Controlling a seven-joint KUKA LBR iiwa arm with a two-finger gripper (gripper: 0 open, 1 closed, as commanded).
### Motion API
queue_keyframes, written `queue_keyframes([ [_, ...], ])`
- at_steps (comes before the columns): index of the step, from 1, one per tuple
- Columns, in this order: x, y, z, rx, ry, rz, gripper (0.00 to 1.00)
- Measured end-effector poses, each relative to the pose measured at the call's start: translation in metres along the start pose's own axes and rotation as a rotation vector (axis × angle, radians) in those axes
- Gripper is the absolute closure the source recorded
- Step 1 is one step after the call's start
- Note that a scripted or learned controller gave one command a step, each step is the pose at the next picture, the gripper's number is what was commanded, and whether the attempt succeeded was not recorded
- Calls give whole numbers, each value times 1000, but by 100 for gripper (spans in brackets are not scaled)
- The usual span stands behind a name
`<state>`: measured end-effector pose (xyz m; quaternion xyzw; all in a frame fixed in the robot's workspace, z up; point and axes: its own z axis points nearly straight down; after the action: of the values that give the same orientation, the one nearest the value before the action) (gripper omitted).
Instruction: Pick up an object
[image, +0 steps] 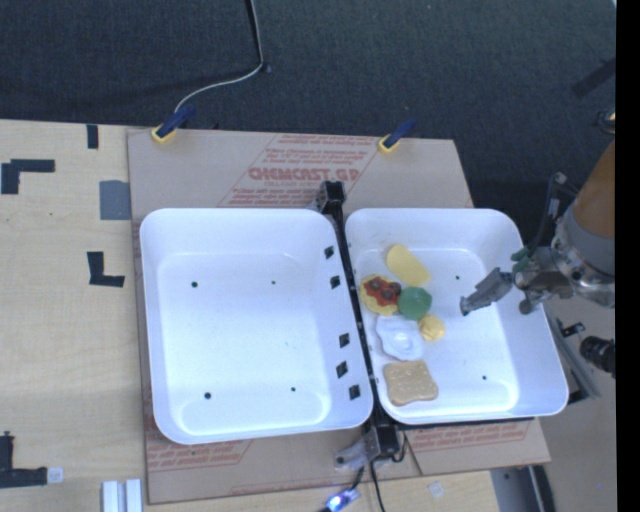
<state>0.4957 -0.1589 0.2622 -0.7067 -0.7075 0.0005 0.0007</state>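
Several small items lie in the left half of the right bin (500, 225): a yellow oblong piece (407, 264), a red and yellow piece (380, 292), a green ball (415, 300), a small yellow lump (432, 328), a white piece (400, 341) and a tan toast slice (410, 382). My gripper (498, 302) hangs over the right side of that bin, to the right of the pile and apart from it. It stands open, with nothing between its fingers.
The left bin (160, 300) sits beside the right one, with a black clip strip (343, 300) along the shared wall. Both rest on a brown cardboard sheet (300, 170) held by blue-and-yellow clamps (172, 123).
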Motion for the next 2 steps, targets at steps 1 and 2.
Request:
queue_keyframes([
  [1, 40, 14, 168, 15, 5, -2, 0],
  [2, 51, 51, 177, -3, -2, -1, 0],
])
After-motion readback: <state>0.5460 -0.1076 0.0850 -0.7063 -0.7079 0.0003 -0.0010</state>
